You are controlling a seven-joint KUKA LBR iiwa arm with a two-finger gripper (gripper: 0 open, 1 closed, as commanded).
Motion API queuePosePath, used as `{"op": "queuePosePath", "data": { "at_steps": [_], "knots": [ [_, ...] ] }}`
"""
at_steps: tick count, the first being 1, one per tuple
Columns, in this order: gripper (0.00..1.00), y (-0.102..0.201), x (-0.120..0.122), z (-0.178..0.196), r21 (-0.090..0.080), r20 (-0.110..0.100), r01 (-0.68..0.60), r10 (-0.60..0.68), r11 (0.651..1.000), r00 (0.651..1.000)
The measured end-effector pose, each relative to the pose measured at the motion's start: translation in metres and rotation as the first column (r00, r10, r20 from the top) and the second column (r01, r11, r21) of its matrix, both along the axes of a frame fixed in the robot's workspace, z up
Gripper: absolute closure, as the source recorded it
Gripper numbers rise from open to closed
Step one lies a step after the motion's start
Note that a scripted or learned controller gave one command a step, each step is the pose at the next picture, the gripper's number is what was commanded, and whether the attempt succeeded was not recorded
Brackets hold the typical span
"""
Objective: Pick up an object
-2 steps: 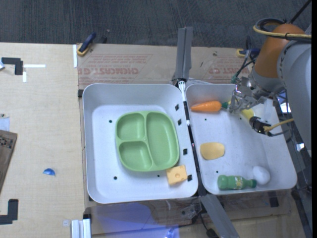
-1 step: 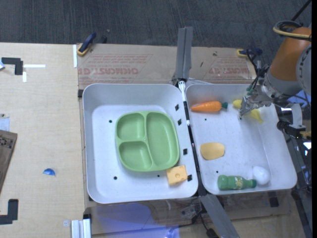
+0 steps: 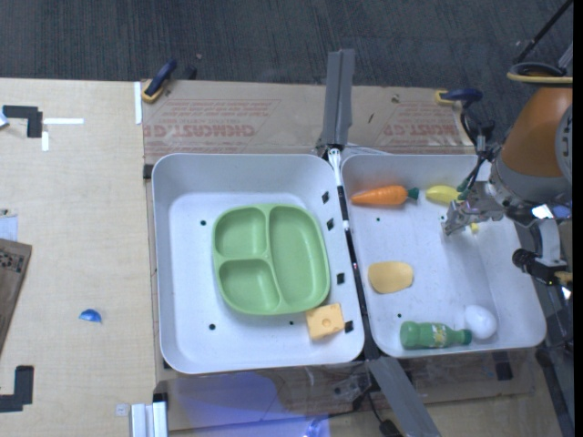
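Over the right bin (image 3: 510, 335), near its far right corner, the gripper (image 3: 458, 217) hangs low at the end of the grey arm with its orange band (image 3: 537, 135). It sits just beside a small yellow piece, perhaps a toy lemon or banana (image 3: 443, 194), which lies against the bin's back wall next to a toy carrot (image 3: 380, 197). Whether the fingers are spread or closed I cannot tell; they are small and dark against clutter at this angle, and nothing can be seen between them.

As for candidates to pick, the right bin also holds a flat yellowish piece like a potato chip or slice (image 3: 390, 277) near its middle, a green bottle (image 3: 434, 336) lying on its side along the front wall, and a white ball-like object (image 3: 480, 320) touching or just beside the bottle's cap end. The left bin (image 3: 168, 271) carries a green divided plate (image 3: 271, 259) and a wedge of toy cheese (image 3: 326, 321) just off the plate's front right corner, near the bin's edge.

Judging by how things lie, the task is at its early part: every object rests on a bin floor and none is lifted. The gripper seems positioned for the yellow piece or the carrot. Closing on an object, securing it and raising it clear all remain to be done.
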State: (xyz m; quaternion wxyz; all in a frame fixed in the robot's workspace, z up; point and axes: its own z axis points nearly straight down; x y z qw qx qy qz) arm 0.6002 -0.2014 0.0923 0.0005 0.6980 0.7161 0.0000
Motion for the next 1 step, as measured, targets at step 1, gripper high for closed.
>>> {"op": "queuePosePath", "data": {
  "at_steps": [1],
  "knots": [
    [0.0, 0.0015, 0.0003, -0.0001, 0.002, 0.0, -0.002, 0.002, 1.0, 1.0]
  ]
}}
